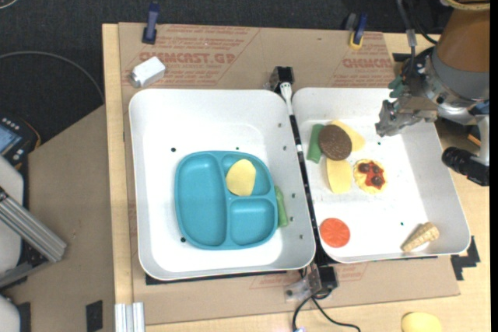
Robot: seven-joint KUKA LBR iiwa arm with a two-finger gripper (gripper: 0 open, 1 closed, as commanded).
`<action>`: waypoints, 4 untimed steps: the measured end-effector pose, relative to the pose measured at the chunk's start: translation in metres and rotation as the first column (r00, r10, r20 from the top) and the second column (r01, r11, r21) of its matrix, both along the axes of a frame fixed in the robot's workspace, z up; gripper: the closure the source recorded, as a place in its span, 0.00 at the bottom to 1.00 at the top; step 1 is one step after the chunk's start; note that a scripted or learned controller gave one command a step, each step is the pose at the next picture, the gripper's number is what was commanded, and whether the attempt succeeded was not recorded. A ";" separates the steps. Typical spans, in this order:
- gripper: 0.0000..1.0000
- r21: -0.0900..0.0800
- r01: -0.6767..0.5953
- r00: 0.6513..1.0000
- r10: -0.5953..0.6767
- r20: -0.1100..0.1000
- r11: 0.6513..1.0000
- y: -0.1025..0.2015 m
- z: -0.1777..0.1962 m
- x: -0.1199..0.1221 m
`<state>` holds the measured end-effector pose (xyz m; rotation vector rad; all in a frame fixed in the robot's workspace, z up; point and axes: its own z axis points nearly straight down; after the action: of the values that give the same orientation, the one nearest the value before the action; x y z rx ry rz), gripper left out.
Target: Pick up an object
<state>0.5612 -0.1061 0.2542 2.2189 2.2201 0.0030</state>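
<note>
- Above right bin (436,190), upper edge: hand (393,123); finger state unclear, poss. holding nothing.
- Nearest target: brown cookie (335,140), stacked w/ yellow slice (338,175), just left of hand.
- Risk: flat, overlapping items; fingers may skid off or snag two.

Tray (204,198) in left bin (156,128)
</note>
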 end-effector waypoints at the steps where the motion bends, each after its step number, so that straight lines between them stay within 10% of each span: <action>1: 1.00 0.004 -0.009 1.000 0.009 0.009 1.000 0.082 0.103 -0.043; 2: 1.00 0.003 -0.005 1.000 0.005 0.016 1.000 0.124 0.232 -0.048; 3: 1.00 -0.001 0.006 1.000 -0.006 -0.016 1.000 0.071 0.104 -0.060; 4: 1.00 0.003 -0.005 1.000 0.005 -0.014 1.000 0.129 0.047 -0.084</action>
<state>0.4774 0.0231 0.3014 2.2215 2.2337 -0.0092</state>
